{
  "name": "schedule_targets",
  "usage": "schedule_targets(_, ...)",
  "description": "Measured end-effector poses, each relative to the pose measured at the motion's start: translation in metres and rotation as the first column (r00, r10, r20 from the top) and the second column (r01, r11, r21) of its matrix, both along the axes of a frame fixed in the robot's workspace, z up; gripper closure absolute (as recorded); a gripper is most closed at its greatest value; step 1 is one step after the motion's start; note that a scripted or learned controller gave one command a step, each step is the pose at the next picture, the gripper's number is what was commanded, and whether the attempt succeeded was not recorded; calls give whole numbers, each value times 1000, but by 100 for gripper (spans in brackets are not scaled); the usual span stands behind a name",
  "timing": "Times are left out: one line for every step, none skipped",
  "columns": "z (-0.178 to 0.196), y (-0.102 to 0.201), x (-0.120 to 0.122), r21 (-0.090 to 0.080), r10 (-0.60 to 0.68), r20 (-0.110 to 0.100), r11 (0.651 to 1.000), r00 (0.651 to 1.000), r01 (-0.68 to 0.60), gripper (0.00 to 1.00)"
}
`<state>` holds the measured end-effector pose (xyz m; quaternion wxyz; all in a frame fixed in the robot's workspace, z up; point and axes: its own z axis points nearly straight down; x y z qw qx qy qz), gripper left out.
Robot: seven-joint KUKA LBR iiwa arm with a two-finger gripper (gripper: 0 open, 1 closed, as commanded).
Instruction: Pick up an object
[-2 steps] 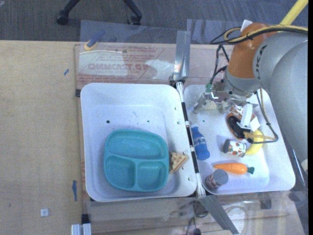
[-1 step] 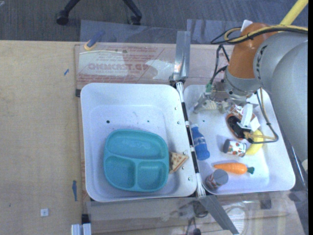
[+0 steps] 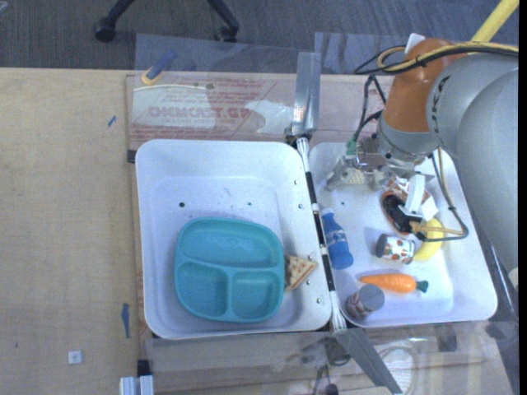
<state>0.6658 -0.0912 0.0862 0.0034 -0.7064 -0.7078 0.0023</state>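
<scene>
My gripper point(image 3: 346, 174) hangs low over the back left part of the right bin point(image 3: 469, 299), under the orange band of the arm. Nothing shows in its grasp. In that bin, a blue bottle point(image 3: 336, 239) lies along the left wall, just in front of the gripper. An orange carrot point(image 3: 392, 283) lies near the front, with a small grey-topped can point(image 3: 365, 300) at the front left corner. A small patterned cup point(image 3: 395, 247) lies on its side beside a yellow banana-like piece point(image 3: 431, 239).
The left bin point(image 3: 165, 171) holds a teal divided plate point(image 3: 228, 268) with a tan cracker wedge point(image 3: 298, 271) at its right edge. A metal divider point(image 3: 306, 97) stands behind the bins. The arm covers the right bin's back right.
</scene>
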Motion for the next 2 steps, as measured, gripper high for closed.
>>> schedule_targets(1,1,-31,-2,0,11,1000,1000,0,0)
schedule_targets(0,0,0,-1,-2,1,1000,1000,2,0)
